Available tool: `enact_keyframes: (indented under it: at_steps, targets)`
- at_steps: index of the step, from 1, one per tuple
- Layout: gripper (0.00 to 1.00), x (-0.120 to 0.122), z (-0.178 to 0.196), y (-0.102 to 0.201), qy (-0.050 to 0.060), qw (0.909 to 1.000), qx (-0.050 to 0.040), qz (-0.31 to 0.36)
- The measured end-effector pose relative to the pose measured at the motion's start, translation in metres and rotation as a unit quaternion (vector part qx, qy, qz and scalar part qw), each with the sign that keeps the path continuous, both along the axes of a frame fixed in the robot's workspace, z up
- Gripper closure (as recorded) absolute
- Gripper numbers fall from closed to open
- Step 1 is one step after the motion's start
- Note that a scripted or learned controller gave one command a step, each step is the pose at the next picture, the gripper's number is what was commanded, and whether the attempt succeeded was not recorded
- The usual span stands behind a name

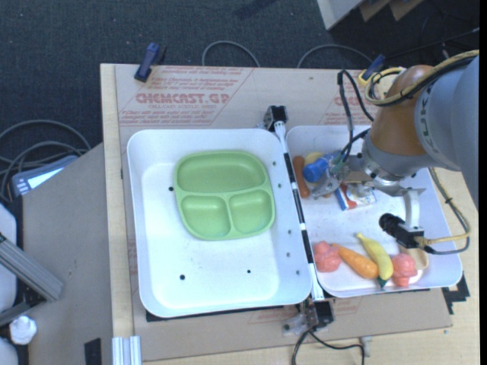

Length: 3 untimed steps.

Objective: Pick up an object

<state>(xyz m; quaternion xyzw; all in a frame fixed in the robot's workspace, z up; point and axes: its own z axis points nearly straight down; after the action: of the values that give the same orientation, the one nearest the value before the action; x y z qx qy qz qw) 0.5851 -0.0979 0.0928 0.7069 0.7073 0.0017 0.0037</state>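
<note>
At the near edge of the bench (122, 204), black clips and cables sit where the two white bins meet. The left bin (152, 280) holds a green divided plate (225, 193), lying flat toward the far half of that bin, with a few small dark specks on the bare floor nearer the camera. In the right bin (445, 226), the toy foods lie along the near wall: a pink piece (327, 256) at the left, an orange carrot (358, 261) just beside it, a yellow banana (378, 255) slanting across the carrot's right end, and a pink-red piece (405, 266) touching the banana's near tip. A little farther in, a black part on a pale bracket (399, 229) hangs over the bin floor on the right. Past that, the gripper (351, 192) sits low over the middle of the right bin, with a small red, white and blue thing (348, 198) under it; whether the fingers are open or closed on anything cannot be told, as the wrist hides them. Just left of it lie a blue and yellow toy (315, 166) and what may be an orange stick (301, 175) against the bin's left wall. The grey arm with its orange band (403, 116) comes in from the right, over the far corner, with cables looped around it
</note>
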Motion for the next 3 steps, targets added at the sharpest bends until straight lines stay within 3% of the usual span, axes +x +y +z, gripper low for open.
enact_keyframes:
  at_steps: [1,2,3]
  targets:
    - [0.0,0.032,-0.004,-0.009,-0.001,1.0,0.0002,0.001]
    - [0.0,0.022,-0.003,-0.001,-0.003,1.0,-0.0016,0.0]
    - [1.0,0.023,0.008,-0.002,-0.005,1.0,-0.0034,0.0]
